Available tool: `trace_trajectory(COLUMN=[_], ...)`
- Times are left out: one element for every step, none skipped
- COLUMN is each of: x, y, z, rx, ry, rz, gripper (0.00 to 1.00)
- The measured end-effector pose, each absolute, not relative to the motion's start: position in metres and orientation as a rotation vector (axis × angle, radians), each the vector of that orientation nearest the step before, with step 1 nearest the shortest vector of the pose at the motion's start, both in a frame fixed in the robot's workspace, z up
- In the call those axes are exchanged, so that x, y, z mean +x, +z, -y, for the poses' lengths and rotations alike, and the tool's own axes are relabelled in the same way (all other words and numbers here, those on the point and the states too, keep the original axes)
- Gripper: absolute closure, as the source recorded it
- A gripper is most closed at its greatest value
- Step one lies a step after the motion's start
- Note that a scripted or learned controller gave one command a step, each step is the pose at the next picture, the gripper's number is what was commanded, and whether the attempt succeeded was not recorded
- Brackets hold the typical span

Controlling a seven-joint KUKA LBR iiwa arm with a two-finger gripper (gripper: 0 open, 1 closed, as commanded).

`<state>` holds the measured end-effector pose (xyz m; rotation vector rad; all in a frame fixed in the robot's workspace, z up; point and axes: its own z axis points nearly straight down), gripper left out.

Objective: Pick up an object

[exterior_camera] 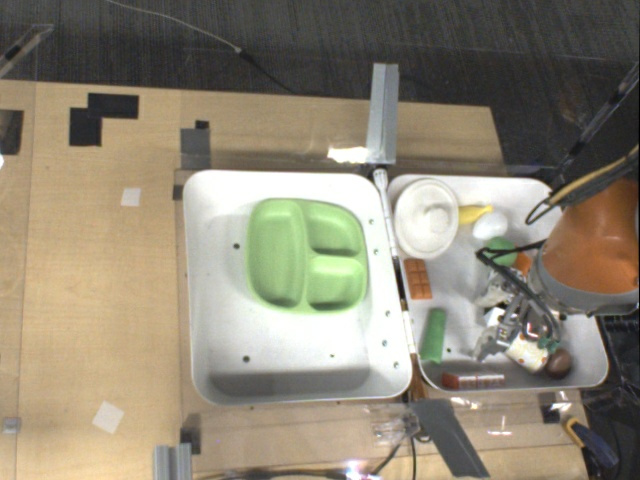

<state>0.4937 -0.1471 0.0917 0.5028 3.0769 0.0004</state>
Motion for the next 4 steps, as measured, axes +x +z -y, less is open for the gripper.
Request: trace_trajectory(x=[0.559,0.595,0.589,0.589], y=[0.091,0.125,0.096,0.09], z=[0.117,0.183,0.18,0.165], rx=[0.222,-0.121,-0.084,0.038], ry=[-0.003,0.018,0.007,-0.005], rz=[-3.112,-3.131,-3.131,-3.125], gripper=[0.0,0.0,0.0,0.0])
